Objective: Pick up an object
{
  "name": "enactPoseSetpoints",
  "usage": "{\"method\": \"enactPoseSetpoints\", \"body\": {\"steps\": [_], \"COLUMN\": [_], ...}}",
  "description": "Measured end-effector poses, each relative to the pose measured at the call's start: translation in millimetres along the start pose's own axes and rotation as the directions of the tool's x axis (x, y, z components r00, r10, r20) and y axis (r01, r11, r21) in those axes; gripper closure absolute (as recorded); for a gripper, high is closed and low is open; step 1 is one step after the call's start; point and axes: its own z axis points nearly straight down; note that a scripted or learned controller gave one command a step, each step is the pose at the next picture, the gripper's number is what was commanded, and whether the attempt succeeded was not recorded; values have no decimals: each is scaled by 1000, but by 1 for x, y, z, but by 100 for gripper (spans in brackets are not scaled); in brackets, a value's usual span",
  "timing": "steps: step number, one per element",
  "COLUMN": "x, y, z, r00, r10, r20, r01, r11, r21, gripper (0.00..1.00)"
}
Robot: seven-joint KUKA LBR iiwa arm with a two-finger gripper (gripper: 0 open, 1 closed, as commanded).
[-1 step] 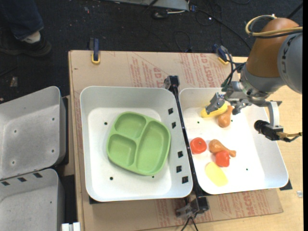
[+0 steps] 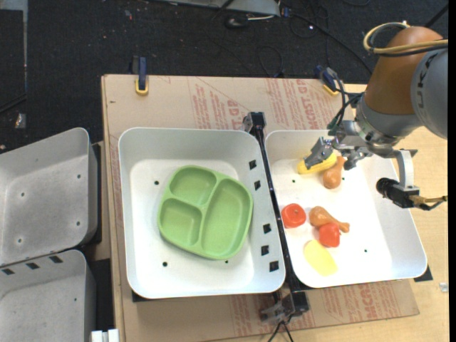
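Gripper (image 2: 329,152) low over right bin (image 2: 399,258), far end.
I see it touching the yellow banana (image 2: 318,164); can't tell jaw state.

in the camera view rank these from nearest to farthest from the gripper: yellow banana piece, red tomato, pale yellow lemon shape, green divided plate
1. Yellow banana piece, right at the gripper, top of the right bin.
2. Red tomato, mid right bin, near the divider.
3. Pale yellow lemon shape, low in the right bin.
4. Green divided plate, in the left bin.
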Motion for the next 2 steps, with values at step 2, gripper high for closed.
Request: {"method": "enactPoseSetpoints", "body": {"steps": [2], "x": [2], "y": [-2], "z": [103], "r00": [1000], "r10": [0], "r20": [0], "r01": [0], "r11": [1000], "r21": [4], "gripper": [0]}}
